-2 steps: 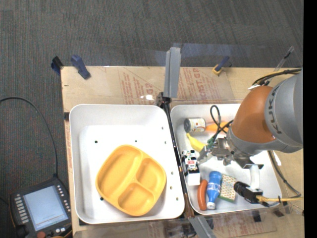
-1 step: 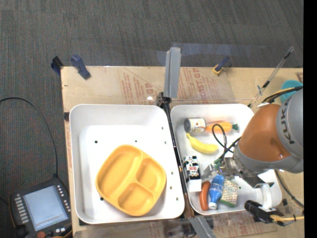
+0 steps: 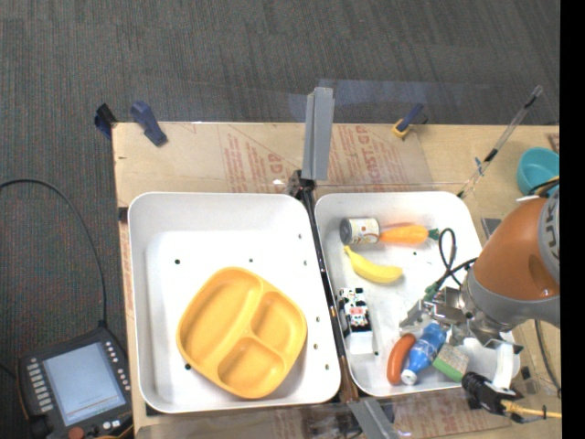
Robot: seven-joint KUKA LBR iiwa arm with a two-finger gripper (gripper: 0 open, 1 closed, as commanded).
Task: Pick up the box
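The box, small with a black-and-white cow print, lies against the left wall of the right bin. My gripper hangs low over the bin's front right part, reaching in from the right. It is right above the top end of a blue bottle, and about a hand's width to the right of the box. The arm's orange band rises behind it. Nothing shows between the gripper and the box.
The right bin also holds a can, a carrot, a banana, a red sausage and a green block. A yellow divided plate lies in the left bin.
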